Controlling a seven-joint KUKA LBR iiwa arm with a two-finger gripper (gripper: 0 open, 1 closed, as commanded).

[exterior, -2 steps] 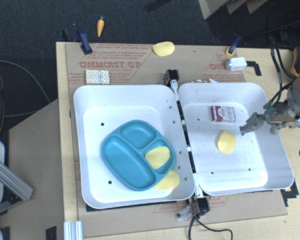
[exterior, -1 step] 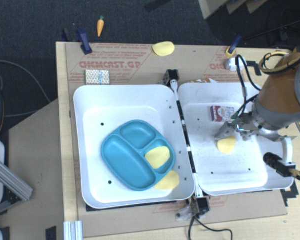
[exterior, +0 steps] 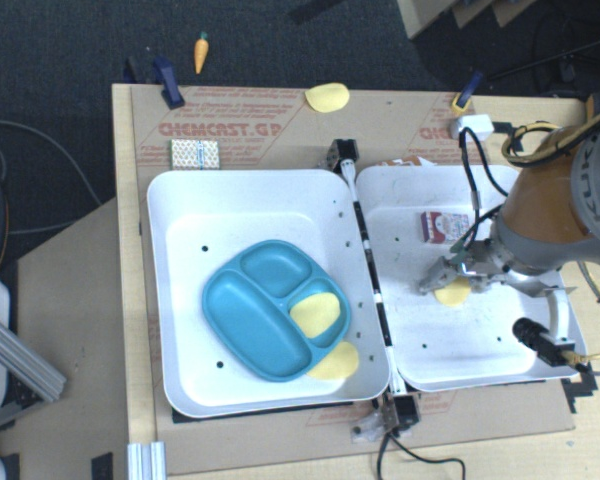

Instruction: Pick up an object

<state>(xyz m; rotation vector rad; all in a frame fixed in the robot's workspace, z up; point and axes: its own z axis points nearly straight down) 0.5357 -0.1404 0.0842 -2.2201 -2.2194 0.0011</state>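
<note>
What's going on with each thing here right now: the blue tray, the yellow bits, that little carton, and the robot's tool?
blue tray: lying flat in the left bin, tilted diagonally.
yellow piece: resting in a small compartment of the tray.
second yellow piece: on the bin floor, against the tray's edge.
small carton: lying in the right bin.
yellow piece under the tool: on the bin floor.
tool: lowered over that piece; grip unclear.

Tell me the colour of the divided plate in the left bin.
Blue divided plate, seen in the camera view.
</note>
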